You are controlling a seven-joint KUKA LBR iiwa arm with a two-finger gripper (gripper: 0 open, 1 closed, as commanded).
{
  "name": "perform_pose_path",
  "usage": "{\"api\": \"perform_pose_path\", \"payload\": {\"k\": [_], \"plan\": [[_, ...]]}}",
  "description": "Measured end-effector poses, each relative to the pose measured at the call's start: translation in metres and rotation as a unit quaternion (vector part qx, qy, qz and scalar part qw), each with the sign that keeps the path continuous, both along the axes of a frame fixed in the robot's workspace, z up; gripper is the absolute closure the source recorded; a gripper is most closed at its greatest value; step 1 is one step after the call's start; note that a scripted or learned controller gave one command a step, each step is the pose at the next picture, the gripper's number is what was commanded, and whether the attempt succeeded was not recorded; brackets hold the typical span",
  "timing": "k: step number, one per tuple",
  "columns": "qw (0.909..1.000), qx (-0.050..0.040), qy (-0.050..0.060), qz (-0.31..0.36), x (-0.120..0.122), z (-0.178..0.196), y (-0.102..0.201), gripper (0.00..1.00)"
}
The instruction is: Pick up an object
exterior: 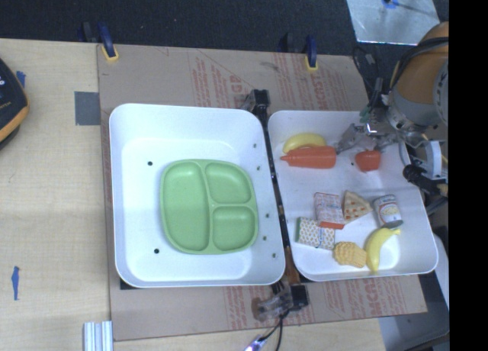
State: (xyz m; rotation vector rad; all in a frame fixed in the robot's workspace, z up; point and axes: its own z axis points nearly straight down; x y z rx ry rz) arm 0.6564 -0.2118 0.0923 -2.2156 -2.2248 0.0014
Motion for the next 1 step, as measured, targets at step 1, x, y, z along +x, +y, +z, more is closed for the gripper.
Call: {"api": "perform_pose_path", "payload": {"k": [1], "plan": [[1.0000,-0.0004,0.001,0.000,-0.0705,-0.0006,0.0348,0.00]]}}
